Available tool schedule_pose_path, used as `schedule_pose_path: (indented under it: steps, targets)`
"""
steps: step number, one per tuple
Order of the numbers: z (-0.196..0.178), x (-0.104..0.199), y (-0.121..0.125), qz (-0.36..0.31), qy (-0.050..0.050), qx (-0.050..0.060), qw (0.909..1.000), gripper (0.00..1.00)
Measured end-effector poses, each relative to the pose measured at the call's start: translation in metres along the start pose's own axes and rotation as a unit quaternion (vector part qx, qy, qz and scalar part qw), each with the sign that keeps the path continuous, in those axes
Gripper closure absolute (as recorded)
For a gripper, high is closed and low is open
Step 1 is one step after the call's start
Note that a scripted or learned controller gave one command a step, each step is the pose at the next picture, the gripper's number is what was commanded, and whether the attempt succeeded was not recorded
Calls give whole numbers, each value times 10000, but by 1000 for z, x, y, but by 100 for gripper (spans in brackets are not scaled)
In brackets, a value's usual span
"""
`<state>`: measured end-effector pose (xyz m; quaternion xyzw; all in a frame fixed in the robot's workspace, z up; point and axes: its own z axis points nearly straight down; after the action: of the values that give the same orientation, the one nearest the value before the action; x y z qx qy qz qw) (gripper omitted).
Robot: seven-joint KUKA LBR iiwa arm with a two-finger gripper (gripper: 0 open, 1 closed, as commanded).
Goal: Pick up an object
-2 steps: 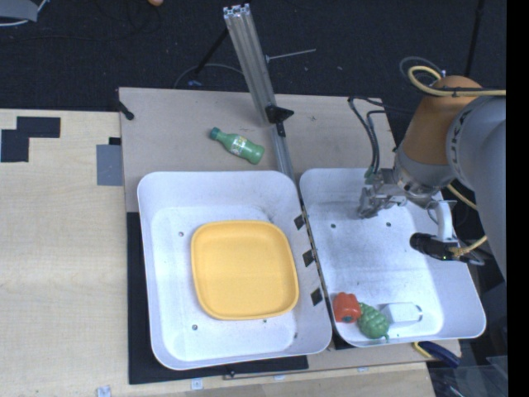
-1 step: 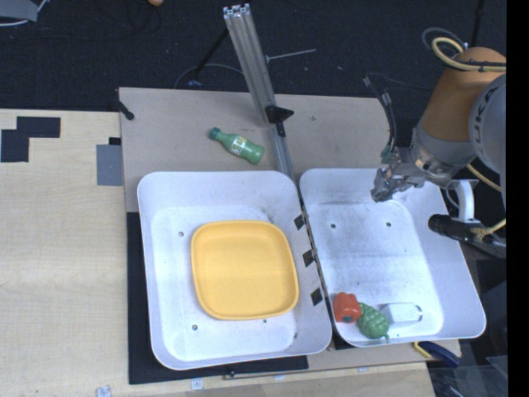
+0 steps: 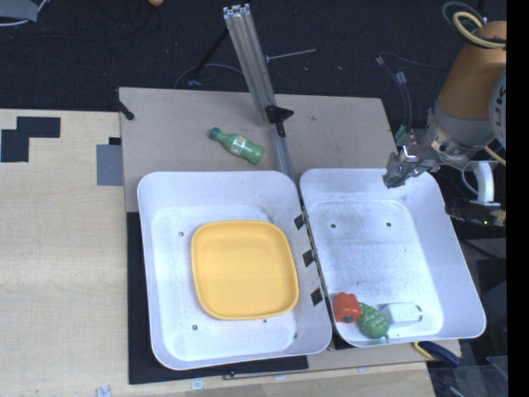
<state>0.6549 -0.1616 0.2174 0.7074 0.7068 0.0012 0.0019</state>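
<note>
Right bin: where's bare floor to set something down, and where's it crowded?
The right bin is bare from the far edge under the gripper down past its middle. Its near edge is crowded: red piece, green piece and white piece cluster there. The left bin is mostly covered by the yellow plate.

The arm (image 3: 471,98) shows a broad orange band wrapped round its rounded upper segment, which reads as a smooth, slightly glossy dome shape. Below the band sits a grey collar, pale and metallic, with a lighter ring at its lower edge. A yellowish cable loops above the orange part, and thin dark cables run along the wrist (their routing is hard to follow against the dark floor). The gripper (image 3: 397,174) is a small grey, angular metal assembly with darker parts; its details are too small to make out.
</note>
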Motion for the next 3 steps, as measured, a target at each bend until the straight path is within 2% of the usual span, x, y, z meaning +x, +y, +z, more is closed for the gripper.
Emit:
schedule_pose_path:
  steps: [2,3]
  targets:
    - [7,106,-31,-21,10,22,10000,100]
    - [-6,157,-52,-19,6,19,10000,100]
